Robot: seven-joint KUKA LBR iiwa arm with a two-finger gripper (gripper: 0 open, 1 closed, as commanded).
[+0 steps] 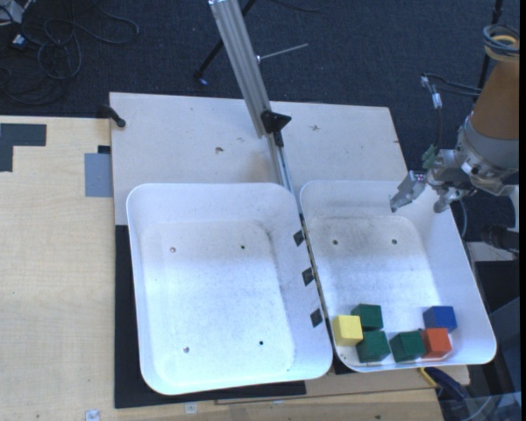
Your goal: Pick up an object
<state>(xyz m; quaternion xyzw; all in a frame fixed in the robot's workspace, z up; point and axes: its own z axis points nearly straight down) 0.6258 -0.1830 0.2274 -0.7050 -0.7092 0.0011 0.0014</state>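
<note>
Nearest, at about five o'clock in the right bin, the blocks sit bunched along its front edge. A yellow block is leftmost, touching a green block just beside it, with another green block right behind them. A third green block lies toward three o'clock from those, pressed against an orange block, and a blue block stands just behind the orange one. None of them is between the fingers. The left bin lies alongside at nine o'clock, its wall meeting the right bin's along a seam with small black clips. Farther back, at one o'clock over the right bin's far corner, the gripper hangs released, its two fingers spread apart and grasping nothing, well apart from the blocks. Behind the bins, a metal rail slants away toward twelve o'clock across the white board.
</note>
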